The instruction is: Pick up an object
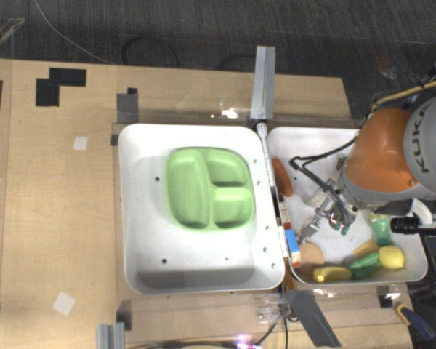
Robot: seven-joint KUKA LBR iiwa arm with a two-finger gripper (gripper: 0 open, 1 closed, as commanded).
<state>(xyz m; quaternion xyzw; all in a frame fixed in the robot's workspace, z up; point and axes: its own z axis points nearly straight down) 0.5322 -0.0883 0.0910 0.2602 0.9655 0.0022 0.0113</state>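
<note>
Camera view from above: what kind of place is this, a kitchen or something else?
Probably a robot test lab, not a kitchen. A grey and orange robot arm reaches over two white bins on a wooden bench; one bin holds toy food, the other a green tray.

Robotics lab or test cell, not a home. Plywood bench (51, 217) on dark grey carpet (167, 13), two white bins (138, 267) fixed side by side with metal brackets (264, 82). Black tape patches (58, 84) on the wood, loose cables (65, 31) across the floor. Industrial arm (392, 155), grey and orange, over a bin of plastic toy food (352, 264), green divided tray (207, 187) in the other
</note>
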